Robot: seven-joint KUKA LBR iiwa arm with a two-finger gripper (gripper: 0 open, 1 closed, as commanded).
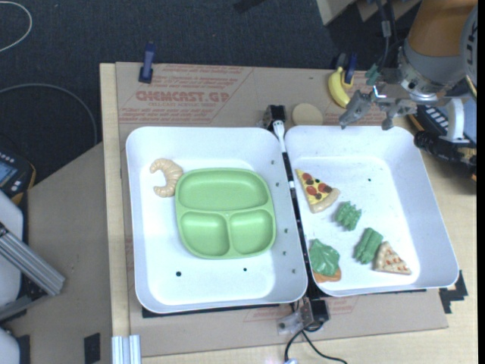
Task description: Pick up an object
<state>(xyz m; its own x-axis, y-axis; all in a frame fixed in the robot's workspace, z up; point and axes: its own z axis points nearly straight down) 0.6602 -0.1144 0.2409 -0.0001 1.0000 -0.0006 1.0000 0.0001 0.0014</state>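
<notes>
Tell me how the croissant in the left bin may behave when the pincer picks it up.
The croissant looks like moulded toy food, so probably stiff and light. Its curved, ridged shape may slip between fingers. It lies against the green tray, which could hinder a grip from that side.

Floor: dark blue-black carpet (68,29) fills the upper left, thin white cables (19,21) looping across it.
Table: a pale cardboard sheet (189,89) printed with red lettering covers the table top, a blue clamp (146,63) at its far edge.
Left margin: a grey metal rail (30,264) slants beside a dark device (11,177).
Light: even, soft overhead, with faint shadows.
</notes>
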